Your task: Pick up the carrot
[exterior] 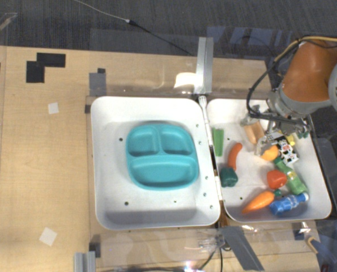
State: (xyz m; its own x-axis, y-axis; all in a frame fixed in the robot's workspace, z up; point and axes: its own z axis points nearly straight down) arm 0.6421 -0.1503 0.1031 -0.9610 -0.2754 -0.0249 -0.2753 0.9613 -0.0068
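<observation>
carrot [258, 200]: lies flat in the right bin [321, 208], near its front wall, thick end toward a blue toy [288, 204], tip pointing left-front.
handling (judged): looks like a light, stiff plastic toy; smooth and tapered, so likely to slip. Best taken across the thick middle.
pincer [268, 143]: over the back of the same bin, amid small toys; opening cannot be told.
carrot vs pincer: well apart; carrot lies nearer the front, a red toy [276, 178] between.
</observation>
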